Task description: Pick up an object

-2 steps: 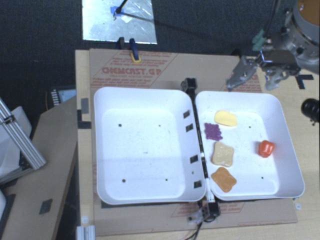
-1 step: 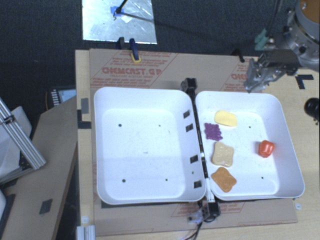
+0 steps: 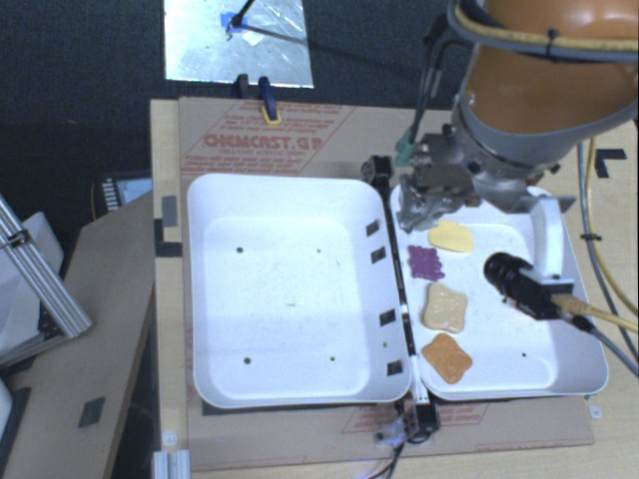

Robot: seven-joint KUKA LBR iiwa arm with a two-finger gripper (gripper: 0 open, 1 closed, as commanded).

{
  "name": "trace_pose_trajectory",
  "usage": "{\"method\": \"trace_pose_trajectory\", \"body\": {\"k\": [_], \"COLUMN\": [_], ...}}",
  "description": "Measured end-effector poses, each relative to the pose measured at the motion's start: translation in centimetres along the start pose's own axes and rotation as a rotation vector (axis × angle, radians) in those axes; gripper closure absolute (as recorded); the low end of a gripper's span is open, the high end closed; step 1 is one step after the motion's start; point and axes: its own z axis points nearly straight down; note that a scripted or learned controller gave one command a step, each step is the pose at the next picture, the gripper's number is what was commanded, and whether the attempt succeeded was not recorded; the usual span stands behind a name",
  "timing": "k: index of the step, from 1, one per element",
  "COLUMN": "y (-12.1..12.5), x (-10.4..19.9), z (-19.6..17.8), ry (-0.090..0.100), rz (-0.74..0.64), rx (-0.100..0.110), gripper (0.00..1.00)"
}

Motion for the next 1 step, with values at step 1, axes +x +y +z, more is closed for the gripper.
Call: {"method": "trace_pose_trajectory", "body": {"k": [1], "y": [0.07], "x": [4.71], "z": [-3.79], "ry": [0.003], "rz": [0.001], "rx": [-0.012], "gripper": [1.00]}}
